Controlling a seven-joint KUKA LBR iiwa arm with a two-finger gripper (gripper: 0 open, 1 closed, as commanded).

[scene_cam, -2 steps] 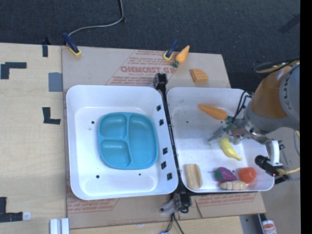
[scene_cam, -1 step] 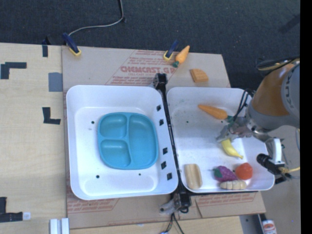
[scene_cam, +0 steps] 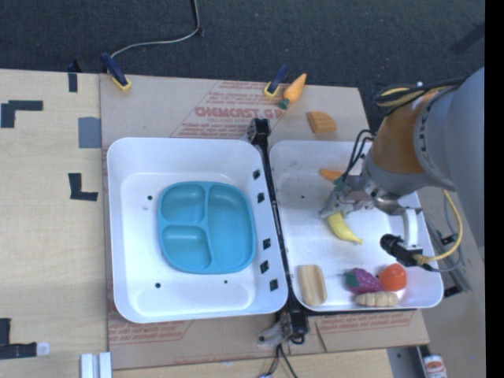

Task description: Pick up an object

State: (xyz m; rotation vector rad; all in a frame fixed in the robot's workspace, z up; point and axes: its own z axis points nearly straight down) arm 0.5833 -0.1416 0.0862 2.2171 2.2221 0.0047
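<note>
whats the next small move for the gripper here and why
Probably a short descent onto the yellow banana. The gripper sits in the right bin right at the banana's upper end, with nothing seen held between its fingers, so lowering and closing there looks like the nearest pick.

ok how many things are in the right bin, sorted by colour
yellow: 1, yellow toy banana
orange: 1, orange piece partly behind the gripper
red: 1, red round tomato
purple: 1, purple grape bunch
tan: 2, tan bread-like block, pale tan lumpy piece
total: 6
</note>
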